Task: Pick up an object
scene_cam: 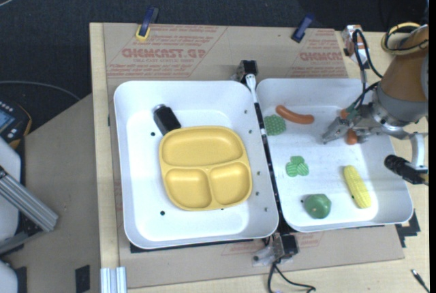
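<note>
Bench in the middle of the frame carries two shallow white bins side by side. Left bin (pixel 129 169): a yellow three-section plate (pixel 204 165) sits in its centre, slightly turned. A small black block (pixel 165 118) lies just off the plate's upper left edge, touching or nearly touching it; can't tell which.

Right bin (pixel 381 213), going left to right: a dark green leafy piece (pixel 274 125) near the upper left, close to the divider between the bins. A sausage (pixel 295 115) lies just to its upper right, roughly horizontal. Below those, a lighter green leafy piece (pixel 296 166) sits mid-left. A round green fruit (pixel 317 205) sits at the lower middle, close to the front wall. A yellow corn cob (pixel 357 186) lies lower right, running near-vertical with a slight tilt.

Arm (pixel 405 84) reaches in from the right edge of the frame, orange band visible above the wrist. Gripper (pixel 344 129) is low over the upper right part of the right bin, fingers (pixel 332 133) pointing left. Something small and orange (pixel 351 137) shows right by the fingertips; too small to tell what it is. Whether the fingers are spread or closed, and whether anything sits between them, can't tell from this angle. Sausage is near the gripper's left but apart from it; corn cob lies below it, also apart.
</note>
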You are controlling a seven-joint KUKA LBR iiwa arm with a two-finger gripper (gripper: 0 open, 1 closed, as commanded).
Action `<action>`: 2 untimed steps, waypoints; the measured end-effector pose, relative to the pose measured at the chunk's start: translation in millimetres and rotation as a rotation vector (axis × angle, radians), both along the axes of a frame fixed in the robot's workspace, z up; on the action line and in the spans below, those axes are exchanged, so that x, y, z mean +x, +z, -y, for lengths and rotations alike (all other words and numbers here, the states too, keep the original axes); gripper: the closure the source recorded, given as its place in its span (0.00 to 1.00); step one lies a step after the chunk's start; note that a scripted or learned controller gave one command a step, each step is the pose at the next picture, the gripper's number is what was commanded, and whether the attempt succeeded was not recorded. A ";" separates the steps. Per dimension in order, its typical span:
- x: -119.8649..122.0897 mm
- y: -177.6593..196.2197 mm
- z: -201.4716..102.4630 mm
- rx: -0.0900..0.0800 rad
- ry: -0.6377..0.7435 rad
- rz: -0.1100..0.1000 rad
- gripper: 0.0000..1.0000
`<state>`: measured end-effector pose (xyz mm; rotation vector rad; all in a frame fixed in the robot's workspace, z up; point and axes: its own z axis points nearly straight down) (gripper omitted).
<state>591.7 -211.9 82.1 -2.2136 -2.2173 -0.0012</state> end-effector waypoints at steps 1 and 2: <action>1.0 13.5 1.8 -0.005 0.000 0.005 1.00; -0.3 58.5 7.8 -0.010 -0.003 0.012 1.00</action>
